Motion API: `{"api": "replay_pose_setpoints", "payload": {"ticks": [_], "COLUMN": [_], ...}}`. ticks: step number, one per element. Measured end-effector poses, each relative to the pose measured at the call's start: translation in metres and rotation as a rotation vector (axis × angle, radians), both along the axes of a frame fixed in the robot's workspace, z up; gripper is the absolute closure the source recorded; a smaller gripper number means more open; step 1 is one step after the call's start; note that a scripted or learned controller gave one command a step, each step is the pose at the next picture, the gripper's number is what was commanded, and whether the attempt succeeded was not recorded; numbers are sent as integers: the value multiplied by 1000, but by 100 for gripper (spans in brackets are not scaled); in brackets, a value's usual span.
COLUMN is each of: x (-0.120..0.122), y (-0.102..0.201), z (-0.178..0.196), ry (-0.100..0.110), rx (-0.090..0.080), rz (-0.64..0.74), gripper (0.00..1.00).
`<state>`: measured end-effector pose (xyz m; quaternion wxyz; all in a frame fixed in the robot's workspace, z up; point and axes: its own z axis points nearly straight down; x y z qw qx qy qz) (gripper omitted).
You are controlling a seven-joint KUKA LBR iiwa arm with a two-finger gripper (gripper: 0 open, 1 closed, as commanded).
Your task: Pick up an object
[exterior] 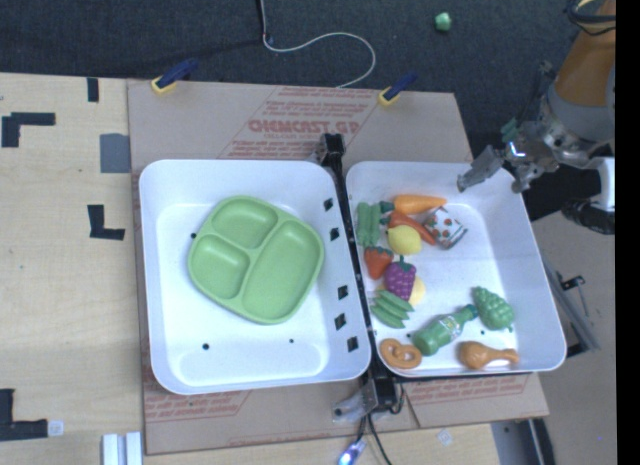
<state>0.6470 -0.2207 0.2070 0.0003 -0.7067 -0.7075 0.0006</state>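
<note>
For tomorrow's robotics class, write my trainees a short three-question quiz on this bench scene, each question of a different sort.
1. True or false: the green plate lies in the right bin.
2. Which lies nearest the front rim of the right bin? A) carrot B) chicken drumstick C) lemon
3. Fill in: the gripper is above the right bin's ___ corner.

Key: 1 false; 2 B; 3 far right.

Green divided plate (pixel 256 258) sits in left white bin (pixel 165 353), nothing on it. Cardboard sheet (pixel 290 123) lies under both bins, yellow-blue clamps at its top edge (pixel 174 75) and (pixel 398 86). White cable (pixel 318 45) loops over dark carpet (pixel 100 3); small green ball (pixel 442 20) lies on carpet, well apart from bins
</note>
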Motion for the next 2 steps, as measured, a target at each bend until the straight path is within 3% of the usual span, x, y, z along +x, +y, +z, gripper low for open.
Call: {"api": "replay_pose_setpoints", "payload": {"ticks": [1,2], "x": [-27,3], "y": [29,16], "z": [-88,-123], "ry": [10,-5], "rx": [4,-2], "rz": [1,1], "gripper": [0,0]}}
